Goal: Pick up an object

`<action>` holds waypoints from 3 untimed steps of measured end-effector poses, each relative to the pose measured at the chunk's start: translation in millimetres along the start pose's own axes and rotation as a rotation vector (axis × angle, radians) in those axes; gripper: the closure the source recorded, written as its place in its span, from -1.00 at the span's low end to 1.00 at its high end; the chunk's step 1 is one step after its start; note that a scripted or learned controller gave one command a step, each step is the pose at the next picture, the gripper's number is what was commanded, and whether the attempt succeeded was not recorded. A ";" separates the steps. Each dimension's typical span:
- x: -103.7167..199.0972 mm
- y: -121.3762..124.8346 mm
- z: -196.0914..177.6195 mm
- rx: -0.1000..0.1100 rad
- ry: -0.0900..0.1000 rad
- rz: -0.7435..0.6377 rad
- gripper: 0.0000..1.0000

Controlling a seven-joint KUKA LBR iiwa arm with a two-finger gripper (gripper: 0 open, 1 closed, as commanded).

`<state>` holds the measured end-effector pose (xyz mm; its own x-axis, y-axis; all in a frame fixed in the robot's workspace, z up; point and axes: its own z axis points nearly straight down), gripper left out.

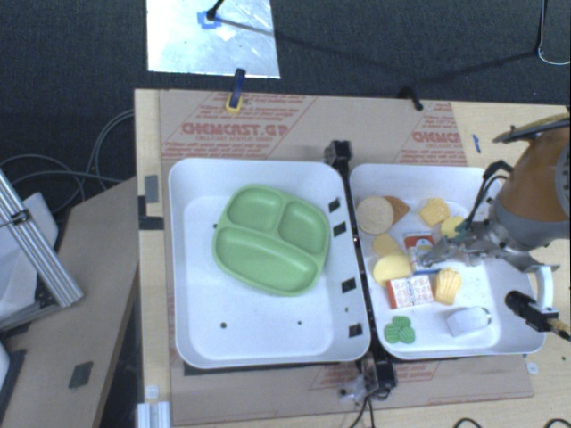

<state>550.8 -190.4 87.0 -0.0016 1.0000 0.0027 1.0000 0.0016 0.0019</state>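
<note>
1. The gripper sits low in the right bin, over the middle of the toy food pile; whether it is open or holds anything, I cannot tell.
2. Nearest it are a red-and-white carton just beside the tip, a yellow lemon to its left and a second carton below.
3. These look like hollow plastic play pieces: light, stiff and smooth, so likely to slip or skid away if pinched off-centre.
4. The cartons probably offer the best hold, across their flat sides; the lemon is rounded and would likely squirt out unless taken across its widest part.
5. A corn piece, a cheese wedge, a round bun, green peas and a white cup lie around, close enough to crowd a closing grip.
6. The left bin holds a green plate.
</note>
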 end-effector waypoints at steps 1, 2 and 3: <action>0.3 3.1 -13.7 -0.009 -0.001 -0.001 1.00; 3.3 4.4 -57.6 -0.004 -0.005 -0.003 1.00; -4.1 8.2 -119.8 -0.006 -0.006 -0.003 1.00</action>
<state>558.7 -194.8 206.7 -0.0046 1.0000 -0.0030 1.0000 0.0046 0.0078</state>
